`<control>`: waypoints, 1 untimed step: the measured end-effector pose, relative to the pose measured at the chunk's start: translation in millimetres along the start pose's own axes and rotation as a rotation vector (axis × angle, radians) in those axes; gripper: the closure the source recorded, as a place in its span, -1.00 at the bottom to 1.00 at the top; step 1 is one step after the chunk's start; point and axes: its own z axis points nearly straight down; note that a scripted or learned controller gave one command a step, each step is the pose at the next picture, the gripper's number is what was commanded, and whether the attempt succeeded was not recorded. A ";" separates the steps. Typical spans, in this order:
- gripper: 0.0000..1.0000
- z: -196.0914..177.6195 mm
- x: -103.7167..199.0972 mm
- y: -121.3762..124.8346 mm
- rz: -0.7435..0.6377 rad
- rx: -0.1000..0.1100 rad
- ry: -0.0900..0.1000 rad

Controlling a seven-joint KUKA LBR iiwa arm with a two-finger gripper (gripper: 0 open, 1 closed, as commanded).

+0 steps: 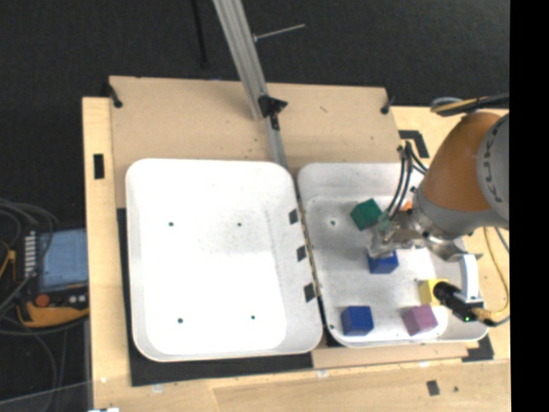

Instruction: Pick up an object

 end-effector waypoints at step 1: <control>1.00 -62.2 4.2 6.6 -0.013 0.011 0.005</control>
